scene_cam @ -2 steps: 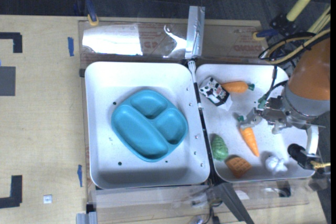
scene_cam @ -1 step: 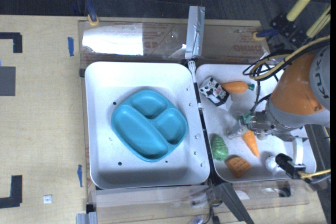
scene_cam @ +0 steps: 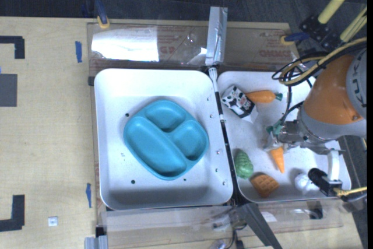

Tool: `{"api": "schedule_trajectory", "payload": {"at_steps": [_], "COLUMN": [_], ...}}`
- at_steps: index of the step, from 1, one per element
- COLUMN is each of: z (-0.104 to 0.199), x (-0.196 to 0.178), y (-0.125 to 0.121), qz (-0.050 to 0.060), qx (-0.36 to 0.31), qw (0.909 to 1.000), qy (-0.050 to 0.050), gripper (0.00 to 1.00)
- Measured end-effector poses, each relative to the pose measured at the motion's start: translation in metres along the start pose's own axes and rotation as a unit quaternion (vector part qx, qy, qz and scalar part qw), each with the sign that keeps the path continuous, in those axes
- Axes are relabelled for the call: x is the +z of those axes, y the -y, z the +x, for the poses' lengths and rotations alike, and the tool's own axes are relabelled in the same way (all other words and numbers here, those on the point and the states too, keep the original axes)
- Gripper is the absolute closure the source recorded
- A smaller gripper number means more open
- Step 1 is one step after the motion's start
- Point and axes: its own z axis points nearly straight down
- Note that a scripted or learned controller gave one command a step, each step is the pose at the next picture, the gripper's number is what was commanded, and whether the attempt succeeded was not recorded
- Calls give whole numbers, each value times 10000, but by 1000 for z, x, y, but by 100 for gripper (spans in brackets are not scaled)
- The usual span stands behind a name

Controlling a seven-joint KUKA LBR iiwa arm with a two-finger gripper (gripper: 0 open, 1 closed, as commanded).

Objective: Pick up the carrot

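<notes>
One carrot (scene_cam: 260, 97), orange with a green stub, lies at the back of the right bin (scene_cam: 256, 125). A second, smaller carrot piece (scene_cam: 278, 159) points toward the front of that bin, directly beneath my gripper (scene_cam: 282, 138). The gripper hangs low over the right side of the bin, its tip touching or just above the small carrot's wide end. The wrist hides the contact.
A black-and-white cow toy (scene_cam: 238, 101) sits left of the back carrot. A green vegetable (scene_cam: 243, 163), an orange-brown piece (scene_cam: 264, 183) and a white object (scene_cam: 302, 182) lie along the bin's front. The left bin (scene_cam: 111, 125) holds a blue divided plate (scene_cam: 166, 138).
</notes>
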Motion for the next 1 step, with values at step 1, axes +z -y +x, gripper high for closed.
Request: {"api": "schedule_trajectory", "payload": {"at_steps": [1], "z": [70], "x": [-127], "y": [-4], "qz": [32], "qx": [772], "qw": [9970], "qy": [-10], "gripper": [100]}}
